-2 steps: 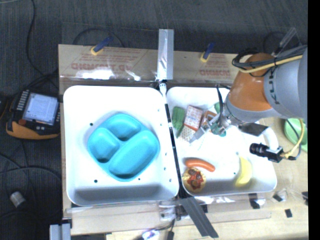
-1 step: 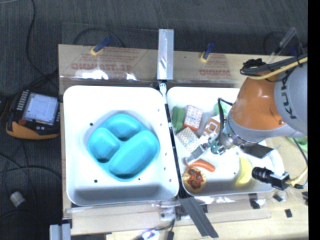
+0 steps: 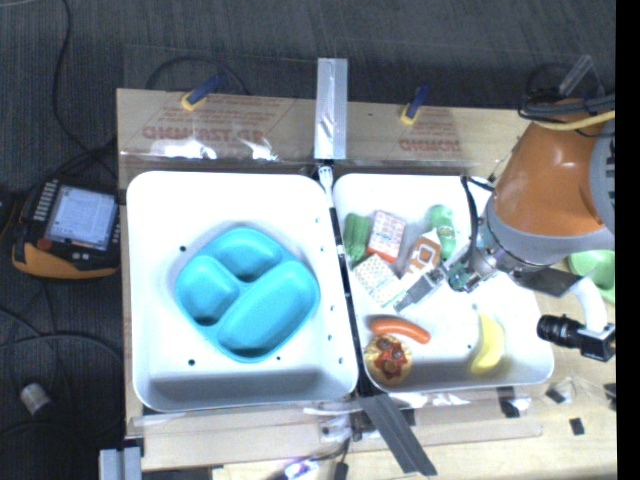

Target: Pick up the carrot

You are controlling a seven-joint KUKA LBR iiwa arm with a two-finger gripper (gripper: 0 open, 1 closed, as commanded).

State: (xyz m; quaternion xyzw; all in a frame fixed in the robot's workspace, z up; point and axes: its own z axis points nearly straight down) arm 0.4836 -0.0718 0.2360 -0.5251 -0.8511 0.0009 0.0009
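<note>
Lying near the right bin's [image 3: 540,373] front wall, the carrot [image 3: 400,329] is seen untouched; the gripper [image 3: 425,286] hovers behind it, its state indiscernible. Package print is unreadable.

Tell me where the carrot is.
The carrot lies in the right bin, near its front edge, just above the pizza slice and left of the banana.

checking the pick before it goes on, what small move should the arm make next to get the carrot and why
Probably shift the gripper down the picture and a little left, then lower. It sits over the small boxes in the right bin, while the carrot lies apart from it, nearer the front wall, just above the round pastry. The banana lies well to the carrot's right.
</note>
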